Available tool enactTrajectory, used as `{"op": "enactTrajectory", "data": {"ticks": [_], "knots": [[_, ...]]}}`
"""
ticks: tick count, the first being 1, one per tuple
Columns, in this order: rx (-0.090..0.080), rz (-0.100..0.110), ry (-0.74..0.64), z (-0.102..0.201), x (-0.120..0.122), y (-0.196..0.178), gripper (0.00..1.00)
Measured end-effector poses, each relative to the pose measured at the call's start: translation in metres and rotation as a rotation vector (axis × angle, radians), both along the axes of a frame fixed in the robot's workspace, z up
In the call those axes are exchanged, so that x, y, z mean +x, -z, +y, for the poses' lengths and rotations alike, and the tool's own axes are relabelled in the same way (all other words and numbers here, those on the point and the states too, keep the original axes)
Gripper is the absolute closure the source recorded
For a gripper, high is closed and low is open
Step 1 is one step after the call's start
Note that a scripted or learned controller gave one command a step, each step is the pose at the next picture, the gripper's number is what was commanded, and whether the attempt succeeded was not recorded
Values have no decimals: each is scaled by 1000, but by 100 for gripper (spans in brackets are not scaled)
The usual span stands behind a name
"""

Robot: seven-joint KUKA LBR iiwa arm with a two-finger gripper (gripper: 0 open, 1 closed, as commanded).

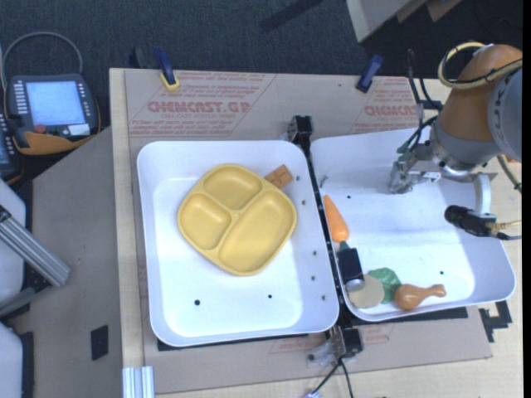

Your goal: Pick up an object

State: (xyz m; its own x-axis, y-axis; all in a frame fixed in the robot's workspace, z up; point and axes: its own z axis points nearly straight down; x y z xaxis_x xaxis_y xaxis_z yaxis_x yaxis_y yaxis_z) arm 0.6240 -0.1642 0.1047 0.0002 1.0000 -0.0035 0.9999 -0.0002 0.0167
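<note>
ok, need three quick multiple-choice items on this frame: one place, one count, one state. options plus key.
1. Where is the yellow three-compartment plastic plate?
A. left bin
B. right bin
C. floor

2. How many orange toy carrots lie in the right white bin?
A. none
B. one
C. three

3. How does the plate lie?
A. flat, hollows up
B. flipped over
C. leaning on the bin wall

Key: 1 A, it sits in the left white bin. 2 B, a single carrot by the divider. 3 A, all three hollows face the camera.
</note>
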Motion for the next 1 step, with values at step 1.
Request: {"op": "enactTrajectory", "data": {"ticks": [1], "knots": [[1, 11, -2, 3, 11, -55, 100]]}}
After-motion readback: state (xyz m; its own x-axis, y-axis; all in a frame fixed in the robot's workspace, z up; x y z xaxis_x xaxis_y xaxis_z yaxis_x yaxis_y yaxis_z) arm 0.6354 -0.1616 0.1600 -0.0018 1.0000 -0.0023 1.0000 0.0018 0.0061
